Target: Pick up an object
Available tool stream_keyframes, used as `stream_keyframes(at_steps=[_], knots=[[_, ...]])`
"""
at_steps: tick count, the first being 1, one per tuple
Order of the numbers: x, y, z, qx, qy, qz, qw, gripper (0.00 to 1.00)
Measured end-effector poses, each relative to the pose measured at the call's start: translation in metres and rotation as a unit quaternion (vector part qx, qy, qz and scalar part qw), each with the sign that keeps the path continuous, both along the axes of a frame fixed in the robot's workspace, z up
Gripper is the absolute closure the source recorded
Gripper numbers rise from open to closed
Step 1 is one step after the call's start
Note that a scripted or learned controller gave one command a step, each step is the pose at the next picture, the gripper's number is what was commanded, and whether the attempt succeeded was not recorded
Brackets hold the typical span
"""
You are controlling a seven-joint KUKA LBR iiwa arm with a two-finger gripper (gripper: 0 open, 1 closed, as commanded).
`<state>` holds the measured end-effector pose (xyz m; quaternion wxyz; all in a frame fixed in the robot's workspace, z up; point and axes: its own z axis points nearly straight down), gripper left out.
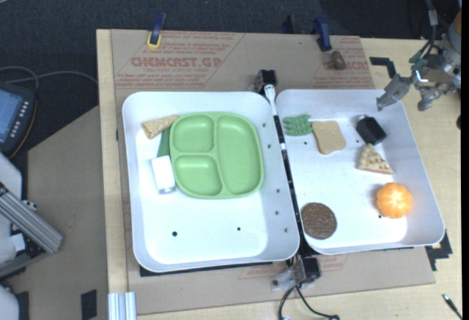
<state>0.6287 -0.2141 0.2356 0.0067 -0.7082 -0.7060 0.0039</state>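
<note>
objects for picking all lie in the right bin (421, 187): an orange (393, 201), a triangular cracker (374, 160), a black block (369, 129), a tan bread slice (328, 136), a green leafy piece (297, 124) and a brown round cookie (319, 220). none is lifted, so the pick looks not yet begun. the end effector (407, 91) hangs above that bin's far right corner, its two fingers spread apart with nothing between them, while the left bin (212, 245) on the surface (117, 69) holds a green divided plate (216, 154).
</note>
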Motion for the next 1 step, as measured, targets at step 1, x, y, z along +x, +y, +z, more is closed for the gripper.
stream_keyframes(at_steps=[1], knots=[[0.0028,0.0005,0.0087,-0.0018,-0.007,0.002,1.0,0.0]])
